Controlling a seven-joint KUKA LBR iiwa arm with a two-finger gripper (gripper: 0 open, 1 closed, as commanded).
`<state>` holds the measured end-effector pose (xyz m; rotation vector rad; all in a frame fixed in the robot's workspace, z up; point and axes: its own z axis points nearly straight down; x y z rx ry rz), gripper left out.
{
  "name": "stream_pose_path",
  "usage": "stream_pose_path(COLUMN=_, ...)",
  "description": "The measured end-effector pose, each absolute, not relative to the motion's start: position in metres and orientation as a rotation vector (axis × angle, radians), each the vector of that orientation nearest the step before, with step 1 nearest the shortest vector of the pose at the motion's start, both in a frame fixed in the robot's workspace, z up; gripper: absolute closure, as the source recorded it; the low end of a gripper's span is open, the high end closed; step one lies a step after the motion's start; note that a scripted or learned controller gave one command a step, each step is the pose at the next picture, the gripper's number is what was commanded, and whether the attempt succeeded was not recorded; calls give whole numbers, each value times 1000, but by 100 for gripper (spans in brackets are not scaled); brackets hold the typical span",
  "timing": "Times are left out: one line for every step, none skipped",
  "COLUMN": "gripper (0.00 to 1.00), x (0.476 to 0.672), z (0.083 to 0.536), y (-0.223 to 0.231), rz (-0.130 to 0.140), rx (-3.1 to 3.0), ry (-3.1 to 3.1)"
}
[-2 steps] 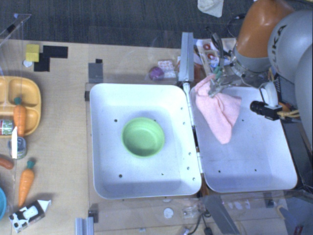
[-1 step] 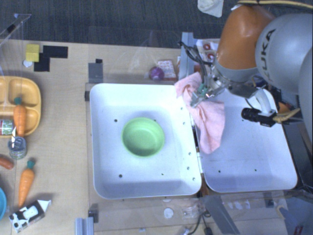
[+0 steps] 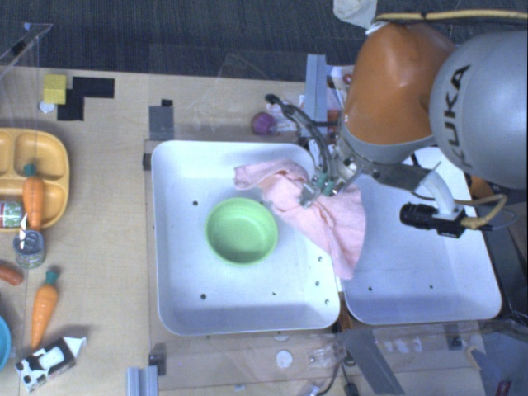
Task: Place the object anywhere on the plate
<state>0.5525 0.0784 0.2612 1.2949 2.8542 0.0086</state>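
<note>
We're mid-carry, by our read: gripper [image 3: 318,186] looks pinched on the pink cloth [image 3: 318,209] at its upper edge, rest draped over the divider between the bins. Green plate [image 3: 242,231] sits in the left bin [image 3: 177,221], just left of the cloth; next move needs leftward travel, then release.

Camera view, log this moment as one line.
gripper: over pink cloth, grasp unclear | cloth: draped across both bins' shared edge | green plate: left bin, bare | placement: not done
</note>
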Motion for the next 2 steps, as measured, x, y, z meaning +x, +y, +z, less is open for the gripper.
stream_pose_path(gripper=100, x=545, z=269, y=143, rz=8, rx=1223, ry=2887)
stream_pose_path(gripper=0, x=545, z=269, y=142, rz=9, rx=1224, ry=2886)
